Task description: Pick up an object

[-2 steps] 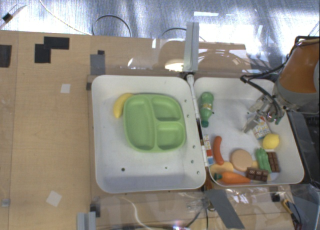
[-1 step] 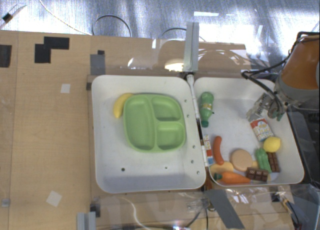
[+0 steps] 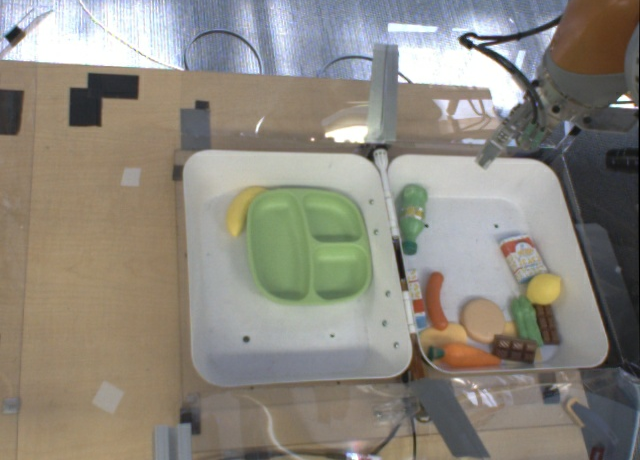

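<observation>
A tan wooden bench (image 3: 90,278) carries two white bins side by side, with ribbed grey floor beyond its far edge. The left bin (image 3: 215,343) holds a green divided plate (image 3: 307,245) with a banana (image 3: 240,209) tucked against its left rim; bare white floor lies near of them. In the right bin (image 3: 470,210), a green bottle (image 3: 411,214) lies near the divider, while a sausage (image 3: 436,299), carrot (image 3: 466,355), lemon (image 3: 544,289) and can (image 3: 521,257) crowd the near right corner. The gripper (image 3: 510,138) hangs over the far rim, holding nothing; how wide its fingers stand, I cannot tell.
</observation>
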### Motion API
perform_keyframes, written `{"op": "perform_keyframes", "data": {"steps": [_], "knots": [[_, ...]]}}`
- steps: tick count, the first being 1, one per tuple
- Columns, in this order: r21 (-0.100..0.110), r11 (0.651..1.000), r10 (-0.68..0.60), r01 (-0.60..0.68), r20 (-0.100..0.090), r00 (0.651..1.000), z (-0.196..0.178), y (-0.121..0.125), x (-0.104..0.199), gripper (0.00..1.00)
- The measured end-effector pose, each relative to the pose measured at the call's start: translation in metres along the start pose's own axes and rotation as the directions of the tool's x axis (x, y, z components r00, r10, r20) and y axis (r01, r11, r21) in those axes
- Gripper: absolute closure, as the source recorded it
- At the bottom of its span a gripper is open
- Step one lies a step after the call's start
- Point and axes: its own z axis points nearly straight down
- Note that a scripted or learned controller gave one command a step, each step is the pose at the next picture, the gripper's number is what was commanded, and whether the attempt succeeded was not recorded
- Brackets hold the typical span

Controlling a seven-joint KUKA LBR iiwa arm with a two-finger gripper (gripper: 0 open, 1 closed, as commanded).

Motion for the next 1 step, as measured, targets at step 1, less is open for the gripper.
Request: {"op": "perform_keyframes", "data": {"steps": [1], "knots": [[0.014,0.953,0.302,-0.301,-0.010,0.953,0.0338,0.0222,0.0624,1.00]]}}
